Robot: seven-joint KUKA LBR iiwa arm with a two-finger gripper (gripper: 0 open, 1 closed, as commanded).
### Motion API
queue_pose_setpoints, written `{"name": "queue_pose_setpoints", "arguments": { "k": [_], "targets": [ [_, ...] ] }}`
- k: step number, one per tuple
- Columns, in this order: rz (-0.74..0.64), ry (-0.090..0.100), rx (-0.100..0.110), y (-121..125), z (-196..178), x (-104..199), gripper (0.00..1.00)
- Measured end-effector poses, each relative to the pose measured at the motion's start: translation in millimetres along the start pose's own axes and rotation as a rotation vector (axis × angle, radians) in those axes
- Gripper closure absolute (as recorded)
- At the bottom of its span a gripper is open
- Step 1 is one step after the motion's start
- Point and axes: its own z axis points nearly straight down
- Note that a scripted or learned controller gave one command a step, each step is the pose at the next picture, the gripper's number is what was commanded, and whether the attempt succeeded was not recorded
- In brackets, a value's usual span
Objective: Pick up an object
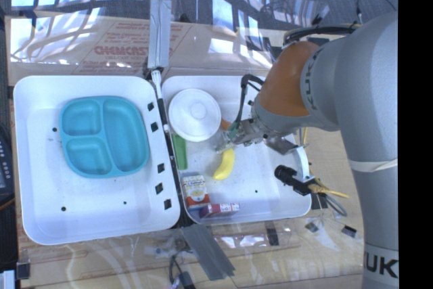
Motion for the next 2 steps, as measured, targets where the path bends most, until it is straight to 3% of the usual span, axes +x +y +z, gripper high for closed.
{"name": "queue_pose_setpoints", "arguments": {
  "k": [1,2],
  "targets": [
    [0.002,-0.001,-0.007,-0.1,5.9,-40.2,1.00],
    [0.202,-0.001,-0.004,74.7,-91.9,24.1,1.00]
  ]
}}
